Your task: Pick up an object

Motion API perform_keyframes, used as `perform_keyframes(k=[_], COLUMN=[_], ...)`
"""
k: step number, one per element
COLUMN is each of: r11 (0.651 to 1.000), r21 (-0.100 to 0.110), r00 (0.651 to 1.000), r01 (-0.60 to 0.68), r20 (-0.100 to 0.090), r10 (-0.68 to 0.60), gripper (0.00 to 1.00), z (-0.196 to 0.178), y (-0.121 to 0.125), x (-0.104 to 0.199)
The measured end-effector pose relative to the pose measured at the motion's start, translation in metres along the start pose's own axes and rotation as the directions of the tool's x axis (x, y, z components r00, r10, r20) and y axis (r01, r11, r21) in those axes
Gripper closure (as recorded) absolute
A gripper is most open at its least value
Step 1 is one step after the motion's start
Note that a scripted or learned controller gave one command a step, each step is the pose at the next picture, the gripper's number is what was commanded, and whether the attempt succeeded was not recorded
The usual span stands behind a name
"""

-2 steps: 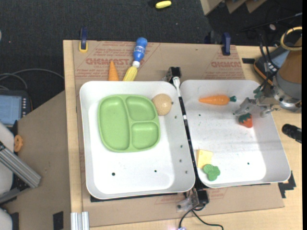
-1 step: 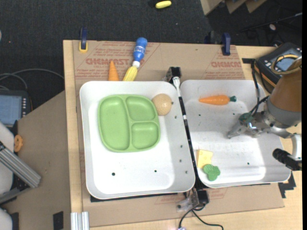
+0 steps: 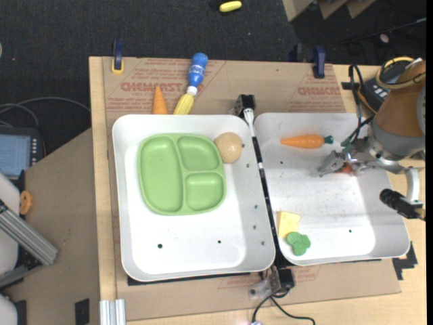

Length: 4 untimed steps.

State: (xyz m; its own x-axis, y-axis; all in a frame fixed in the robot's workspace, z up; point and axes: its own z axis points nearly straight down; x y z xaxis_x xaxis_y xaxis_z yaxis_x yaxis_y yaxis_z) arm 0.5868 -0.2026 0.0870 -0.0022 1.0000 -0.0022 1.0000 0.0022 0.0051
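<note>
Carrot (image 3: 302, 141) lies in the upper part of the right bin (image 3: 338, 249), long axis running left to right across the frame, green top toward the right, orange tip toward the left. I see the gripper (image 3: 331, 166) just below and right of it, apart from it; whether the pincer is spread, I cannot tell.

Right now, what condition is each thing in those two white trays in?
green divided plate: flat, nothing in its compartments
tan ball: resting against the plate's corner
toy carrot: lying on its side, untouched
yellow block: flat, touching the green piece
gripper: low over the right bin, holding nothing visible
</note>
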Motion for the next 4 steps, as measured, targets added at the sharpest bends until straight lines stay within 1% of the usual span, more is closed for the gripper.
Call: perform_keyframes(k=[1,2,3,4], r11=[1.000,1.000,1.000,1.000], r21=[0.001,-0.002,0.002,0.001], r00=[1.000,1.000,1.000,1.000], r01=[0.000,0.000,0.002,0.001], r20=[0.000,0.001,-0.002,-0.002], r10=[0.000,0.000,-0.002,-0.001], gripper=[0.00,1.00,1.00,1.00], z=[0.002,-0.009,0.001,0.000], y=[0.029,0.029,0.028,0.005], x=[0.009,0.008,0.063,0.111])
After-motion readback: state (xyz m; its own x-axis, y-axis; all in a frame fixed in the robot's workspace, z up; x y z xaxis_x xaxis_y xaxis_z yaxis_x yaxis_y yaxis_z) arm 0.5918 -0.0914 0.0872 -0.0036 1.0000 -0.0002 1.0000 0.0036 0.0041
